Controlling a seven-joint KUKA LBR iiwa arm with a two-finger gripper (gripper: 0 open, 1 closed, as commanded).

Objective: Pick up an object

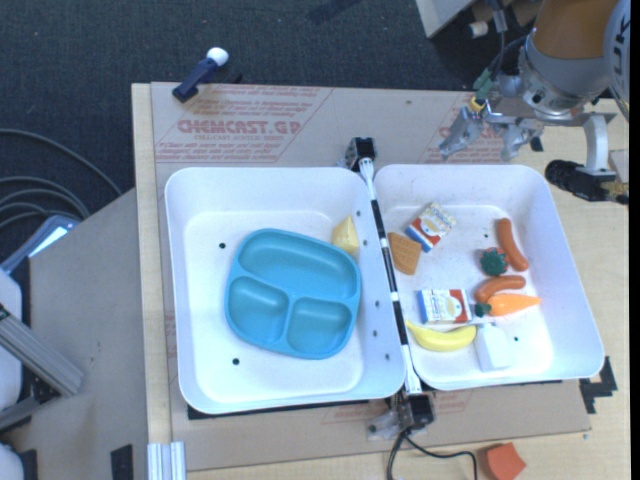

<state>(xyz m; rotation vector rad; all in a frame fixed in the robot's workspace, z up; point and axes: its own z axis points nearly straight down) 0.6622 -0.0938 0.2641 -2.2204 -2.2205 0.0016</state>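
**Gripper hangs beyond the far rim; every pickable thing lies nearer than it**

Start at the near edge of the table [300, 438]. In the right bin [575, 308], closest to you, a white block [494, 349] sits beside a banana [443, 337] whose long axis runs left to right. Just behind them a small carton [442, 305] with a red band lies flat, and to its right a carrot [512, 305] points right, touching a sausage [497, 288] that lies alongside it. A green piece [493, 262] sits just behind those, with a second sausage [511, 243] slanting away toward the far right wall. Toward the divider you see a tan wedge [405, 253], and farther back a small packet [431, 224], the item closest to the far rim.

The left bin [195, 268] holds a blue divided plate [293, 293] and a pale yellow piece [345, 234] against the divider.

Farthest off, the gripper [489, 133] hangs over bare table just beyond the right bin's far wall, with nothing between its spread fingers. So your move runs toward you and down. The small packet looks like the shortest reach, standing apart from its neighbours. The carrot and sausages crowd each other, so expect trouble closing cleanly there. The bin's far wall lies between gripper and goods; you will likely need to clear it first.
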